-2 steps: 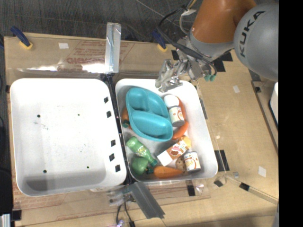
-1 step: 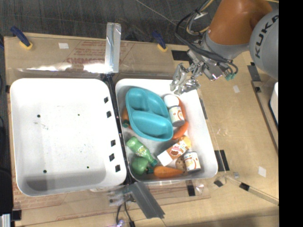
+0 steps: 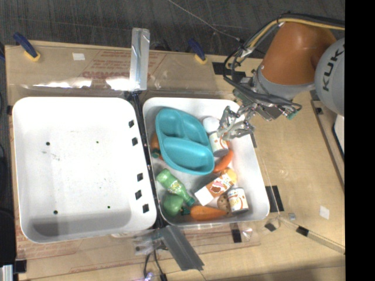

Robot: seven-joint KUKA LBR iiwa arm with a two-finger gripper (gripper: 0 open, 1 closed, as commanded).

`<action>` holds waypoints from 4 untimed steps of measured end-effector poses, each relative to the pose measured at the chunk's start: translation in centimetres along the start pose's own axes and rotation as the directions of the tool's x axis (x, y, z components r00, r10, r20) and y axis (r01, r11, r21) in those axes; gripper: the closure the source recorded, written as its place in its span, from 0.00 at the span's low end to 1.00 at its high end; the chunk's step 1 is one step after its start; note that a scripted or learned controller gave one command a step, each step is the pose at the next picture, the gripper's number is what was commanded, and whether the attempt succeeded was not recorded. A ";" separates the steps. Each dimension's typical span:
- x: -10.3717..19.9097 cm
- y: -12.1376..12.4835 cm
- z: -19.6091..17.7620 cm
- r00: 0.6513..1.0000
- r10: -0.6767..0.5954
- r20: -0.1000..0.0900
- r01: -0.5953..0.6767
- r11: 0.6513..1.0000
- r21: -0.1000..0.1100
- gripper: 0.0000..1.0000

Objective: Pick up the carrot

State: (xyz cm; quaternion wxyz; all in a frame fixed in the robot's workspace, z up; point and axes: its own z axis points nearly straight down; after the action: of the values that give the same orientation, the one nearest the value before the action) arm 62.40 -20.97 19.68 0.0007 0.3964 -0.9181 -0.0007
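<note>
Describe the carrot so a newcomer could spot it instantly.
Look in the right bin, the one packed with items. Along its near wall lies the carrot, flat and lengthwise, between a green toy vegetable and a small printed can. It is the plain orange tapered piece, with no label.

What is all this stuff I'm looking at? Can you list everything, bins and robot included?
bins: two, white, side by side on the bench
divided dish: one, teal, upper part of the right bin
carrots: two, orange, one along the right bin's near edge, another beside the dish
green toys: two, near left corner of the right bin
small packets and can: a few, printed, near right corner
arm: one, grey with orange band, reaching from the right
gripper: one, metal, over the right bin's far right side
</note>
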 end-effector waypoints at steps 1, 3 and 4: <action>0.9 1.2 -1.2 0.918 -0.397 0.001 0.397 0.918 -0.001 1.00; -0.3 2.4 -6.9 0.370 -0.929 -0.002 0.929 0.370 0.006 1.00; -4.3 -0.5 -3.6 -0.244 -0.970 -0.002 0.970 -0.244 0.004 1.00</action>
State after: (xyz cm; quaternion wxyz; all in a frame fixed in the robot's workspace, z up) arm 65.73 -18.25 23.30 -0.0020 0.9678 -0.2518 0.0004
